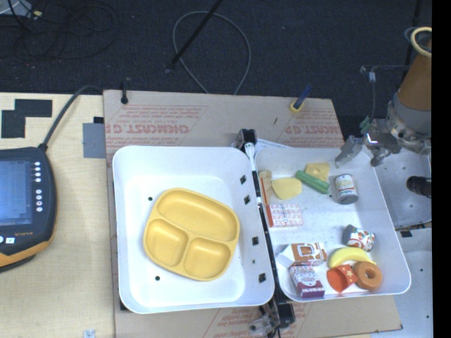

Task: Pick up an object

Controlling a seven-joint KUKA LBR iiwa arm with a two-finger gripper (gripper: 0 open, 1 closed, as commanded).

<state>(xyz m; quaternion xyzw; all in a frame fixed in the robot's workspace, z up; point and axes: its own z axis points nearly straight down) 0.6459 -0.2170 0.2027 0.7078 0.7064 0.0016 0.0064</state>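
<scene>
The tool (361, 150) hangs over the upper right rim of the right bin (394, 241), its two fingers spread apart with nothing between them. The nearest pickable thing, a small tin can (344, 188), lies just inside that bin at about seven o'clock from the tool, near but not touching, its long axis tilted roughly twelve-to-six.

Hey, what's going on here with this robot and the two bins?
A robot arm reaches in from the right, its gripper open above the top right corner of the right bin with nothing between its fingers. That bin holds toy food, including a small can, a banana and a donut. The left bin holds a yellow divided plate.
</scene>
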